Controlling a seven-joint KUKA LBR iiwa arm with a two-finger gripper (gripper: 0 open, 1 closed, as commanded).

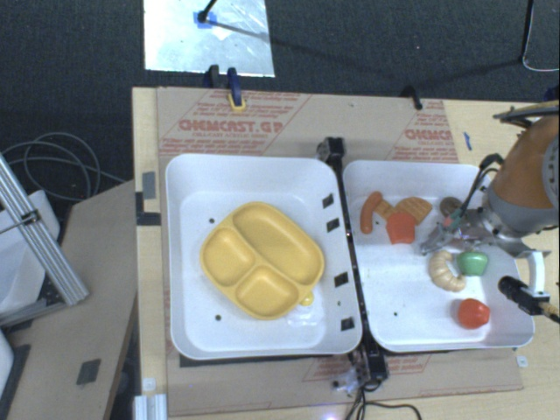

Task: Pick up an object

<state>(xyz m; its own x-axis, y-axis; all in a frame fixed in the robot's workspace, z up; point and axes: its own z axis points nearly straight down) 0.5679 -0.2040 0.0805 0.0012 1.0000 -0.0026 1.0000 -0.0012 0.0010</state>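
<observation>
"CHEMCAST GP" lettering [230,126] behind both bins

arm [534,178] cut off at right edge. gripper [451,234] tips blurred among the toys, finger state unclear. small brown item [450,206] behind the fingers too small to identify. green toy [473,262] partly hidden by gripper.

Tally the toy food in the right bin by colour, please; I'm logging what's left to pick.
Orange: 2, a sausage and a block
Tan: 2, a bread slice and a croissant
Green: 1
Red: 1, a tomato
Total: 6
</observation>
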